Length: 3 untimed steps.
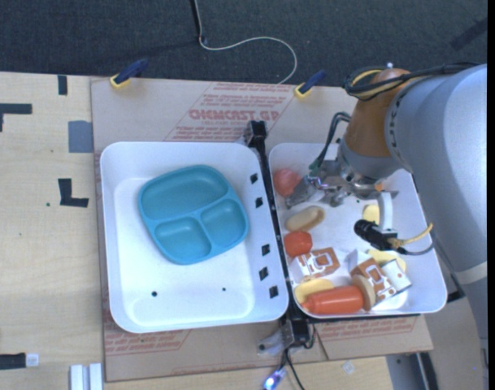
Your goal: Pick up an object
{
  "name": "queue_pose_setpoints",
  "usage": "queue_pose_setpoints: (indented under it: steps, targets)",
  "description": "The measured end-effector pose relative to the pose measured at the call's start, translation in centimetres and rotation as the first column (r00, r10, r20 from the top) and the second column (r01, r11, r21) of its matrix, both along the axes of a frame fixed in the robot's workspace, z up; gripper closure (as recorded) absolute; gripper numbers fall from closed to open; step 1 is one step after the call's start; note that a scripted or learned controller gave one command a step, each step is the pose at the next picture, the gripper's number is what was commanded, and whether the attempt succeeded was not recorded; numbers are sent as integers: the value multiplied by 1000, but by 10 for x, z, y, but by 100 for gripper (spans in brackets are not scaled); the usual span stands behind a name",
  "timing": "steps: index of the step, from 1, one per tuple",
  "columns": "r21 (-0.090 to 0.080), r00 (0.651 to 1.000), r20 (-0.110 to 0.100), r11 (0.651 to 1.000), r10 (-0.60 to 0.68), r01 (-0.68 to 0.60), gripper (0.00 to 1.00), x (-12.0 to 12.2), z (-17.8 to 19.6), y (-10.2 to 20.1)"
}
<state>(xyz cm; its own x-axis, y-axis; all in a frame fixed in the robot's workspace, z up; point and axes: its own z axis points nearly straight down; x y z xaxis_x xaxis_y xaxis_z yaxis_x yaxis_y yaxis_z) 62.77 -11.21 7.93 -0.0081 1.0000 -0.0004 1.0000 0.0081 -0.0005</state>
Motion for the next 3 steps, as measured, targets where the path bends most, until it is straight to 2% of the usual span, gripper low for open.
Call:
queue_pose_setpoints:
  steps: [1,2,3]
  targets:
    - [0,1000,1,1000,-5,5,100,0,16,-4]
    - [2,1000,20,1000,3,-3,100,42,189,80]
    - [0,1000,-8,1000,-5,5,100,33,99,104]
